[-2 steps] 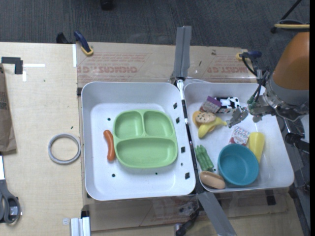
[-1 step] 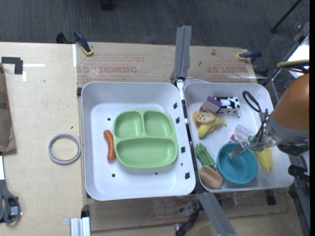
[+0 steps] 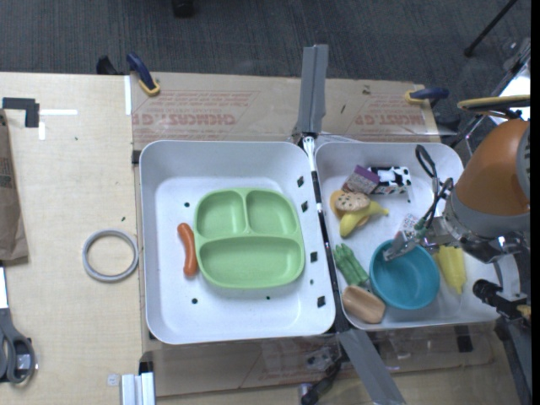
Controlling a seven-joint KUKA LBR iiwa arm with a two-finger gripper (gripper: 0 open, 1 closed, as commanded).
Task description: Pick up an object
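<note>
The right bin (image 3: 384, 148) is crowded: a blue bowl (image 3: 407, 278) sits near its front, with a yellow corn cob (image 3: 453, 267) just to its right, green pea pods (image 3: 350, 264) and a bread roll (image 3: 364, 304) to its left, and a banana (image 3: 361, 217), cookie (image 3: 348, 201), purple box (image 3: 365, 178) and toy cow (image 3: 392, 176) farther back. The left bin (image 3: 160, 226) holds a green divided plate (image 3: 249, 239) with an orange carrot (image 3: 187, 248) beside it. The gripper (image 3: 411, 241) hangs over the bowl's far rim, seemingly touching it, though whether its grip is wide or narrow cannot be told.
</note>
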